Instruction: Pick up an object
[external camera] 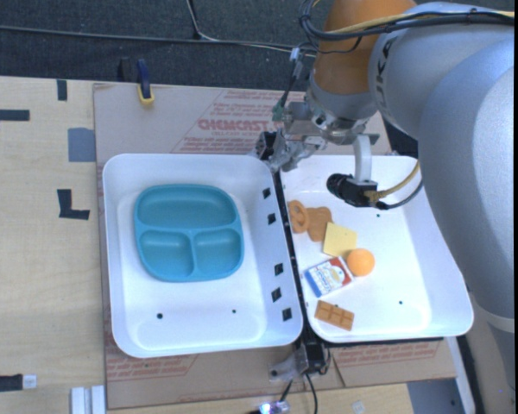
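A: Where do you see the gripper right now?

B: You have it at the far end of the two bins, over the seam where their rims meet, just past the top corner of the right bin. The grey arm comes in from the right, with the orange band above the wrist.

A: Can you make out the fingers?

B: No. They blur into the dark hardware there, so you cannot tell whether they are released or clenched. You see nothing between them.

A: And the things to pick?

B: All of them lie in the right bin, clustered toward its left side. Nearest the gripper you have a tan pretzel. Just below and right of it is a yellow wedge, tilted like a diamond and touching or nearly touching the pretzel. An orange ball sits just below the wedge. Beside the ball, on its left, lies a small carton with red and blue print. Nearest you, a brown waffle lies apart from the carton.

A: The left bin?

B: The left bin holds a blue divided plate, lying flat in its middle. Both bins rest on a cardboard sheet on the table.
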Available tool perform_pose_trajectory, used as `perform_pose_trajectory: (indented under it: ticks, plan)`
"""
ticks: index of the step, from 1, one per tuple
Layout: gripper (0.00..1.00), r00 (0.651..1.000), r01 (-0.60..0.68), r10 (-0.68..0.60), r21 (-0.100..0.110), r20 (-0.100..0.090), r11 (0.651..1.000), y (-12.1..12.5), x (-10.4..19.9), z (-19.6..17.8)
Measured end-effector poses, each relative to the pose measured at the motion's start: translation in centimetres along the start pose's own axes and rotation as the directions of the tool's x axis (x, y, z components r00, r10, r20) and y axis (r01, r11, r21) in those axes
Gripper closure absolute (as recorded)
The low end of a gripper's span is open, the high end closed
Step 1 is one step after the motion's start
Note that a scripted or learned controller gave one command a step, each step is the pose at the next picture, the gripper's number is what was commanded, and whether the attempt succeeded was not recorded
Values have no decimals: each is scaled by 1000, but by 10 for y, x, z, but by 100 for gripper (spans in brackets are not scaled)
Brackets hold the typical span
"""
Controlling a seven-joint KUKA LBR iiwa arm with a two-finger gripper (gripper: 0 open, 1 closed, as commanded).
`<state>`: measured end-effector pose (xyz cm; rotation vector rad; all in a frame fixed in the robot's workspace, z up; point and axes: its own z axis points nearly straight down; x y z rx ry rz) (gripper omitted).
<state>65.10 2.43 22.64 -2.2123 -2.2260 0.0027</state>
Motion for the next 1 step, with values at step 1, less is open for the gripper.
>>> perform_pose_trajectory:
  ticks: [1]
  plan:
    - [100,1000,0,0,-2,0,1000,-5,49,-7]
